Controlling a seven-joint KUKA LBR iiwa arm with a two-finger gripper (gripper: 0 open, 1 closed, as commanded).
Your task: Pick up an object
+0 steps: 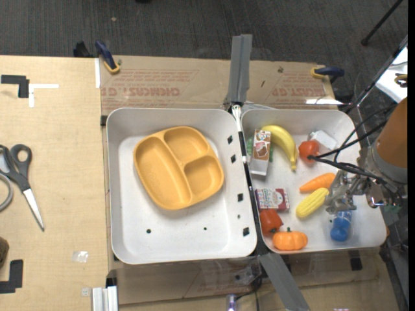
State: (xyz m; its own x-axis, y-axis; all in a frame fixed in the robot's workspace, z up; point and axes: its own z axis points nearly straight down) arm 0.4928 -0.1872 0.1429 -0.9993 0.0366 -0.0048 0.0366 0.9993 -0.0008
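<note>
you've got two white bins side by side, and all the small stuff is in the right bin [363,241]. the left bin [130,238] just has a yellow-orange divided plate [178,167] sitting in it, three compartments, tilted a bit on the bin floor.

the gripper [340,199] is down over the right bin's right-hand part, metal and cables all bunched together there. honestly you can't tell from this angle how it's set or whether anything is in it, too cluttered.

the thing closest to it is the blue bottle [340,227], small, bright blue with a lighter cap end, lying right under the gripper near the bin's front right corner. just to the left of the gripper is a yellow corn cob [311,202], lying diagonally, and an orange carrot [317,182] just above that, also slanted.

rest of the right bin: a banana [284,141] curving along the back, a small carton [260,151] beside it against the left wall, a red tomato [308,151] near a white packet [322,138], a red-and-white juice box [272,199] lying flat mid-bin, a red pepper [270,220] below that, and a little orange pumpkin [289,239] at the front edge.

off on the bench to the left there's a pair of scissors [24,183].
</note>
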